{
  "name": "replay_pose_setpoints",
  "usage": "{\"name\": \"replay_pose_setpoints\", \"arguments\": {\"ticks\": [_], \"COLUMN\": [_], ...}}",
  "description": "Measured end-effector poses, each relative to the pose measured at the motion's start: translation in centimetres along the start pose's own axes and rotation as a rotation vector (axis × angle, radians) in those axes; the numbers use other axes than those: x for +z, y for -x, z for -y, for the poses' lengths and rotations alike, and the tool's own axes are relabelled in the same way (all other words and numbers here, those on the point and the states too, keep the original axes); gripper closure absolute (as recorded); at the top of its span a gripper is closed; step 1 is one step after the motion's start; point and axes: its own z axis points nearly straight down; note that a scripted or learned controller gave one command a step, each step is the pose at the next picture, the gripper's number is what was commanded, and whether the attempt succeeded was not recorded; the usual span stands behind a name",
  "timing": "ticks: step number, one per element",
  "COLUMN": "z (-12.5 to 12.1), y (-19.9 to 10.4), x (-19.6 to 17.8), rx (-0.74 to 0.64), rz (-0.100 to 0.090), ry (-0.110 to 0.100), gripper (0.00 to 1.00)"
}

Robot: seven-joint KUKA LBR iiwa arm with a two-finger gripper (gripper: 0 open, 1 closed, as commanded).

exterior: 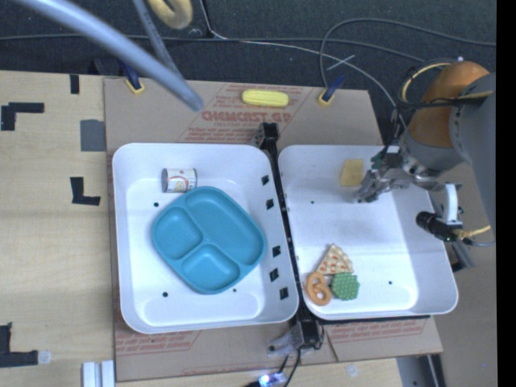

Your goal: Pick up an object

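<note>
Camera view: gripper [369, 190] sits low in the right bin [419, 297] beside the yellow block [351, 172]; jaws' state unclear, nothing visibly lifted yet.

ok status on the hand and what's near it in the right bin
Hand low in right bin, far end. Yellow block just beside it, not seen between fingers. Pretzel, wedge, green piece apart at near end.

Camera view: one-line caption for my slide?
Gripper low in the right bin beside a yellow block; blue tray and can in the left bin.
</note>
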Motion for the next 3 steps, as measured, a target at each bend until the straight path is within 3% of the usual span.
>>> {"name": "replay_pose_setpoints", "arguments": {"ticks": [3], "z": [-0.5], "y": [1.1], "x": [-17.4], "rx": [0.002], "rz": [0.0], "ry": [0.005], "gripper": [1.0]}}
